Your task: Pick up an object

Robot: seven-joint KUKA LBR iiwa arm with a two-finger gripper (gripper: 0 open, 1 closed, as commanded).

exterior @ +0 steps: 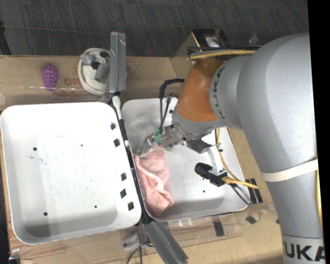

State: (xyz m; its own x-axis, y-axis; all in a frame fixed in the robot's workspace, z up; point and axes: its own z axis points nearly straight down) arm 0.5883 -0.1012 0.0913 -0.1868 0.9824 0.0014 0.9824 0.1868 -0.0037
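A crumpled pink cloth (155,179) lies in the right bin (184,206), along its left wall. My gripper (158,139) reaches down into that bin from the right and sits at the cloth's upper end, touching or just above it. The grey arm with its orange band (199,95) covers the bin's upper right part.
The left bin (60,170) stands beside the right one, split from it by a grey divider bar (127,159). On the cardboard beyond the bins lie a purple grape-like toy (50,76) and a white roll (95,70).
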